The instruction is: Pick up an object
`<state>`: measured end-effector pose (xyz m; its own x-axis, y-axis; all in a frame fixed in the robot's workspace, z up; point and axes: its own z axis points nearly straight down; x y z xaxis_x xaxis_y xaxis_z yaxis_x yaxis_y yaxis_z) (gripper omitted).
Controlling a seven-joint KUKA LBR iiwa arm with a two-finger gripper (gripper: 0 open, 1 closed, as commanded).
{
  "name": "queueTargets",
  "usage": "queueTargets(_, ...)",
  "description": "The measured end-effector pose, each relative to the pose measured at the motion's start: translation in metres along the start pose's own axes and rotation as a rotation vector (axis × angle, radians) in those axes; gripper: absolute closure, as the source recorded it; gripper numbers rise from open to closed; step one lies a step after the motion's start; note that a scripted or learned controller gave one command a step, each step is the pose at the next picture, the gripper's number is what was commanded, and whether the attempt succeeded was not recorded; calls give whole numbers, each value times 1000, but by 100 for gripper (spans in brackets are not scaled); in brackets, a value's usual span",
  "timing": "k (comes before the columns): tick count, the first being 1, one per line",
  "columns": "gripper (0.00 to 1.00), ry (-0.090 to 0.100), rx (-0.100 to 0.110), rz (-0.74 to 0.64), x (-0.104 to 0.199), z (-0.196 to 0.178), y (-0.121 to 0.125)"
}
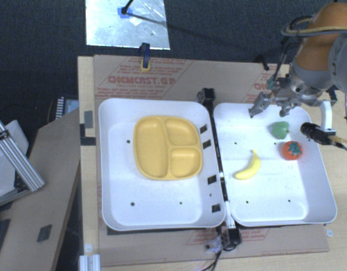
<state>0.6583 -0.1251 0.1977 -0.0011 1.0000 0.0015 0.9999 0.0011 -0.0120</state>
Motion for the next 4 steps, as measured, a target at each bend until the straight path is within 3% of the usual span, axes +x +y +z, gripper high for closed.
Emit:
queueTargets(1,0,-2,-13,-2,0,-9,3)
queueTargets(3,0,-2,-10,0,-1,92,0)
queueTargets(4,0,-2,-12,-1,0,114,1)
